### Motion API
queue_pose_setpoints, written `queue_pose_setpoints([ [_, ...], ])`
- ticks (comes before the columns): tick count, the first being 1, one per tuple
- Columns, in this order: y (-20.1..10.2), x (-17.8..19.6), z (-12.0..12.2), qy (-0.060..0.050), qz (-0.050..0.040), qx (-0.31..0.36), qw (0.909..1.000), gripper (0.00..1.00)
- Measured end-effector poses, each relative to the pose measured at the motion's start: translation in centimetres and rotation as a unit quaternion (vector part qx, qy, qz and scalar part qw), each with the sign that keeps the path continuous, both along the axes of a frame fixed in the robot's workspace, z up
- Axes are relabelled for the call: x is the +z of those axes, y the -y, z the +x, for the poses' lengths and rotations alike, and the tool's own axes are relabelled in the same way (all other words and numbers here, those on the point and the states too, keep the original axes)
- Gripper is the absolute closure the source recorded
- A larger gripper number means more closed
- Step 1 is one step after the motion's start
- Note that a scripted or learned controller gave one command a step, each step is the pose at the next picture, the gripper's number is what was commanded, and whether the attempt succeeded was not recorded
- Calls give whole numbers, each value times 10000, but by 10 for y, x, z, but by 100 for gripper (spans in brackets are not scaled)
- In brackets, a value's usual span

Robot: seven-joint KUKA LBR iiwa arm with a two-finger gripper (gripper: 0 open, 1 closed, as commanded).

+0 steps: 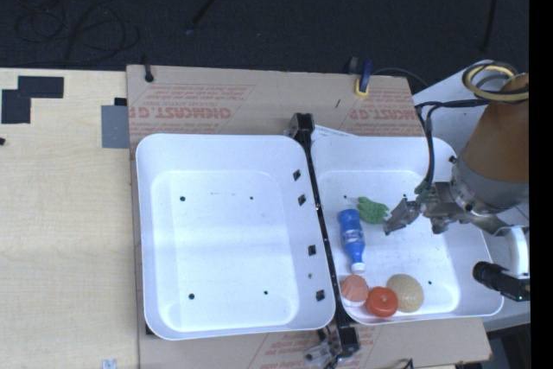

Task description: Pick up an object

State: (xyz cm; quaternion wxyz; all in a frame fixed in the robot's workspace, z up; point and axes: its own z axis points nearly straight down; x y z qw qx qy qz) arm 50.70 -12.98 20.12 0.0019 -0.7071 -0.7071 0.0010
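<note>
In the right bin, green toy just beside the gripper, grip state unclear.

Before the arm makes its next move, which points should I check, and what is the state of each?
1. End effector is over the right bin: ok.
2. Nothing is held yet: cannot tell.
3. Green toy lies just beside the end effector: ok.
4. Blue bottle lies flat, apart from the green toy: ok.
5. Red ball has free space around it: not ok, it touches its two neighbours.
</note>
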Motion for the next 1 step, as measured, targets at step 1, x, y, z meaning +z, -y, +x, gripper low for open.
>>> queue_pose_setpoints([
  [1, 89, 113, 47, 84, -52, -19, 9999, 0],
])
